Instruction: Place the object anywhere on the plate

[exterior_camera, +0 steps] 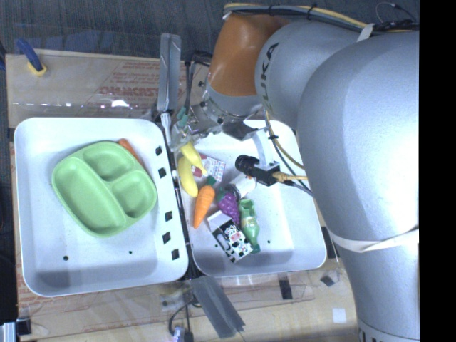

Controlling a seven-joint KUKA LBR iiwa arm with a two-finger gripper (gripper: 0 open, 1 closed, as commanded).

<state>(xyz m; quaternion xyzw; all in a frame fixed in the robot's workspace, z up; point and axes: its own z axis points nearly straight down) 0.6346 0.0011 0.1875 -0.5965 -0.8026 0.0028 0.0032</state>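
Two white bins sit side by side on the bench. Left bin (43,262) holds a green divided plate (104,187), three compartments, with a small orange item (127,147) touching its upper right rim. Right bin (299,251) holds a cluster near its left wall: yellow banana (188,169), orange carrot (204,203), purple grapes (228,205), green bottle (249,224), black-and-white patterned block (233,239). Gripper (187,125) sits low at the right bin's upper left corner, just above the banana; finger opening cannot be told, wrist hides it. Arm (342,120) covers the bin's right side.
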